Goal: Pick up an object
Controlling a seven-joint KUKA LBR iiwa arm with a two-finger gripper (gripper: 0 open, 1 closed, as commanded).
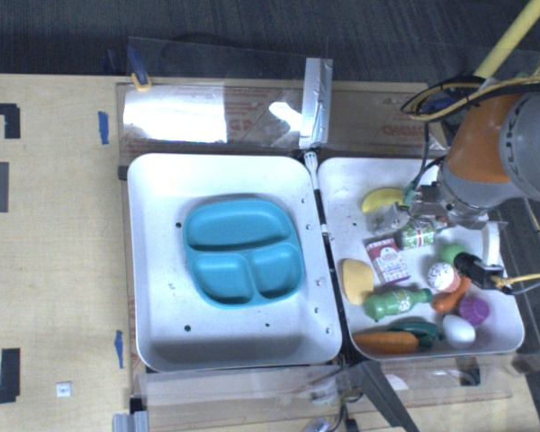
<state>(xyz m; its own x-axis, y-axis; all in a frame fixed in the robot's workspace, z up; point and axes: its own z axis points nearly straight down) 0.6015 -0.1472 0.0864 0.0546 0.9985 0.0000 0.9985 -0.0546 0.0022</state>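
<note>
Pincer [423, 207] on the grey arm [513, 151] is hanging low over the top part of the right bin [337, 187], and it is too hard to tell how it is set. It is sitting just beside a yellow banana [381, 199] and right above a small green and red can [418, 237].

Many toys are lying in the right bin. A red and white box [389, 262] is lying near the middle, with a pale yellow toy [357, 278] just to its left. A green toy bottle [395, 302] is lying below the box. An orange carrot [387, 340] is lying along the bottom wall, with a dark green toy [420, 330] touching it. A white egg [459, 330] and a purple toy [473, 310] are sitting in the bottom right corner. A round white and red toy [443, 277] is sitting close to an orange toy [452, 297].

The left bin [153, 241] is holding a blue tray [243, 250] with three parts. Both bins are sitting side by side on the bench [45, 241].
</note>
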